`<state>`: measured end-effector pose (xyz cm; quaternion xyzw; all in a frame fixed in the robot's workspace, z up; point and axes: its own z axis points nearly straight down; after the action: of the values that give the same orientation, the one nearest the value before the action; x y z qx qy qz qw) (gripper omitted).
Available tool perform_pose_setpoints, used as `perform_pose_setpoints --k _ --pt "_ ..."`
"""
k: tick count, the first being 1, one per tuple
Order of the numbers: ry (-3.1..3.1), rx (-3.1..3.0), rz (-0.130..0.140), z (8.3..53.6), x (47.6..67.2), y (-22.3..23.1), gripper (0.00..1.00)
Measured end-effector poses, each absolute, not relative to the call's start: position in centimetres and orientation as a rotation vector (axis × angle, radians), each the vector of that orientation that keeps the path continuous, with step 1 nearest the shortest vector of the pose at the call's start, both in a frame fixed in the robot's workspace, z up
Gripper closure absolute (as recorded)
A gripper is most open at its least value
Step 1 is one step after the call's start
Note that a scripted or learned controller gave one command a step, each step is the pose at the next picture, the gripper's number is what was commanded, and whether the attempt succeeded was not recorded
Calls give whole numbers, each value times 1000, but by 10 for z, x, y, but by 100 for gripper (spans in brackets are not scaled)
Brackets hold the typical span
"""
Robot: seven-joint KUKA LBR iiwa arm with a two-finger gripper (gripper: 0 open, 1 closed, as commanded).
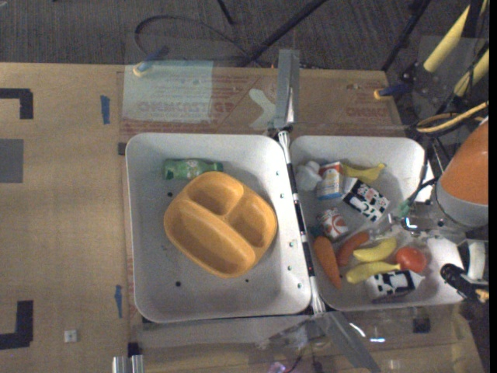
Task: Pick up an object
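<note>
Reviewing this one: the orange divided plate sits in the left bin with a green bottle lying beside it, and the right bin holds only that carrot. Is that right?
Not quite. In the camera view the right bin holds much more than the carrot: yellow bananas, a red tomato, cow-patterned blocks and small cartons too. The orange divided plate and green bottle are in the left bin as you said.

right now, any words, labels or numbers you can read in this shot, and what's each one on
None can be read for certain.
Clear sheet on the bench behind the left bin: a row of reddish letters, too blurred to read.
Cardboard behind the right bin: faint reddish print, too blurred.
Green packet in the left bin: markings too small.
Small bottle in the right bin: label colours only, no letters legible.
</note>
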<state>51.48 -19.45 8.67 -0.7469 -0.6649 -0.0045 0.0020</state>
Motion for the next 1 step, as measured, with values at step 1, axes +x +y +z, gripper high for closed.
perform_pose_setpoints --k 1 --pt "-2086 -2354 -11 98 515 -198 100"
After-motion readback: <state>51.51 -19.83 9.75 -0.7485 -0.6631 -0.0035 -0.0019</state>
